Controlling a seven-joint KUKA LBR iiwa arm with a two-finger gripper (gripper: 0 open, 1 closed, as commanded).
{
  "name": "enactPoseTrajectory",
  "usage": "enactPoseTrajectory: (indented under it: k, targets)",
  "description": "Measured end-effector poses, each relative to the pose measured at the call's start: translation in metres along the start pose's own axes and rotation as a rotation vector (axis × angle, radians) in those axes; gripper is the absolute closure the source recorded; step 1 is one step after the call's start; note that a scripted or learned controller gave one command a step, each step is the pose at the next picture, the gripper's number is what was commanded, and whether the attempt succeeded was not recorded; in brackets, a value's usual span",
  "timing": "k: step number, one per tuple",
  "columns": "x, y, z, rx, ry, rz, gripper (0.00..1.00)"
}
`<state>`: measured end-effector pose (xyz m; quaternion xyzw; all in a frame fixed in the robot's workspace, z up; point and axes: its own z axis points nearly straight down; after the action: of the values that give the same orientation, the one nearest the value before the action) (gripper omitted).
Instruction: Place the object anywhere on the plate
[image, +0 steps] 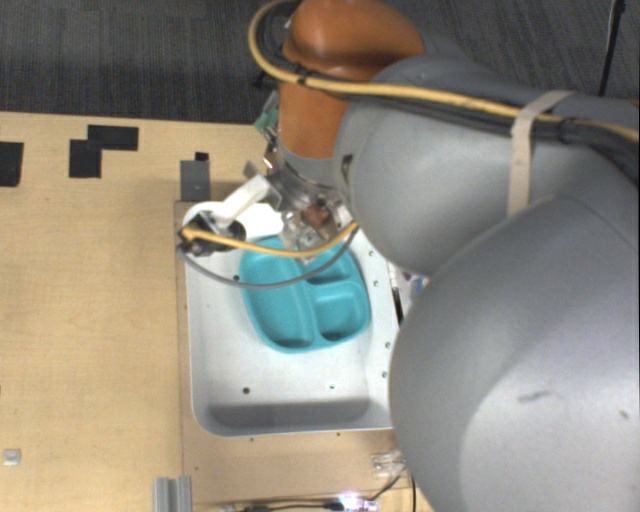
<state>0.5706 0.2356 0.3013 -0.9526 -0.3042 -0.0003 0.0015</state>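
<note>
A teal plate (300, 305) with divided compartments lies in the left white bin (215, 350), toward its right side. My gripper (305, 225) hangs over the plate's far edge, beneath the orange wrist band. Cables and wrist hardware crowd around it. I cannot make out any object between its fingers or on the plate's visible compartments.
The grey arm (500, 250) covers the whole right side, hiding the second bin. A yellow and a black cable (215, 240) loop over the bin's far left corner. A dark bracket (195, 178) stands just beyond the bin. Wooden bench (90, 330) spreads to the left.
</note>
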Motion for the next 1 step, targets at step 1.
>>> enactPoseTrajectory:
  k: [1]
  targets:
    - [-0.0002, 0.0010, -0.0005, -0.001, 0.000, 0.003, 0.00]
